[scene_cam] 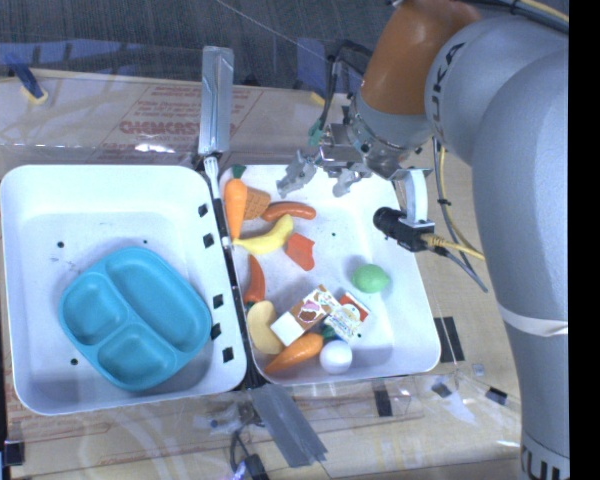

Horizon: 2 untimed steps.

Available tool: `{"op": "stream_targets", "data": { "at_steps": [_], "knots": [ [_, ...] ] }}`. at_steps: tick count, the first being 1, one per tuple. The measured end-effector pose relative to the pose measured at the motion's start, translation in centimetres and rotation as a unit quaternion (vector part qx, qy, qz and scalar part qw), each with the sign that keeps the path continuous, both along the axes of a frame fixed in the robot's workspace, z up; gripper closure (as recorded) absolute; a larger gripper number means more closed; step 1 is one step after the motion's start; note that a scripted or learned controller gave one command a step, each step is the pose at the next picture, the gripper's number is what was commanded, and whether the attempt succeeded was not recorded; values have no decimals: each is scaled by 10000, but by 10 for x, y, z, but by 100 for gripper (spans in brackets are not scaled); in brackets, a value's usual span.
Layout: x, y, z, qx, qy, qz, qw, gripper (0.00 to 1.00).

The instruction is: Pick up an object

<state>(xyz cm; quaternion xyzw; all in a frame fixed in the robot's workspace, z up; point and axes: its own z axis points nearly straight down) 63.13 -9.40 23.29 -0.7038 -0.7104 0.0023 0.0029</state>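
On the grey arm [500, 98], just below the orange band [405, 53], dark capital letters run up the casing; they look like part of "KUKA", though the curve cuts them short. Far left on the worktop, a clear plastic sheet [100, 118] behind the left bin carries red lettering, too faint and glared over to make out. In the right bin, the small carton [328, 316] near the front has printed pictures, but no words I can read.
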Motion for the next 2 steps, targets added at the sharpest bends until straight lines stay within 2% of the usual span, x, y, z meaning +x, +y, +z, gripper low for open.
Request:
{"op": "stream_targets", "data": {
  "at_steps": [1,2],
  "knots": [
    [-34,-30,-100,2,36,11,10000,0],
    [25,-35,-144,4,-8,236,9997,0]
  ]
}}
